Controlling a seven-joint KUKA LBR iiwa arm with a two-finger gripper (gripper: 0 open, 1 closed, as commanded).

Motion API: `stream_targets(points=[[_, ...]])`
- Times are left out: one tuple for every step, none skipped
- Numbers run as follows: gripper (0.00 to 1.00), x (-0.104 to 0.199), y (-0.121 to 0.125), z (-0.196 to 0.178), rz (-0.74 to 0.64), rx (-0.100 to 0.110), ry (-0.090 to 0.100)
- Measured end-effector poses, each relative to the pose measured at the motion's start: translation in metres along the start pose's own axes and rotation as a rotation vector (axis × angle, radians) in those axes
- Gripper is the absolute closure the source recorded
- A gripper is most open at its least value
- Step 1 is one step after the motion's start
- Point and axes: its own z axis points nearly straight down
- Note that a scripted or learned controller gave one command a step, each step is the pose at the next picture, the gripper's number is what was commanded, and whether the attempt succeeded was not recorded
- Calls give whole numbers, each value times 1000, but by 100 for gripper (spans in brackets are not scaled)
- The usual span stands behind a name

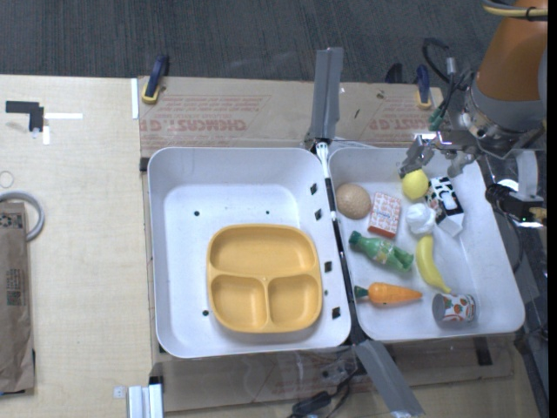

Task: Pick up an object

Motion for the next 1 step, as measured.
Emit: stream_targets(points=[[0,-11,-68,145,74,-2,1]])
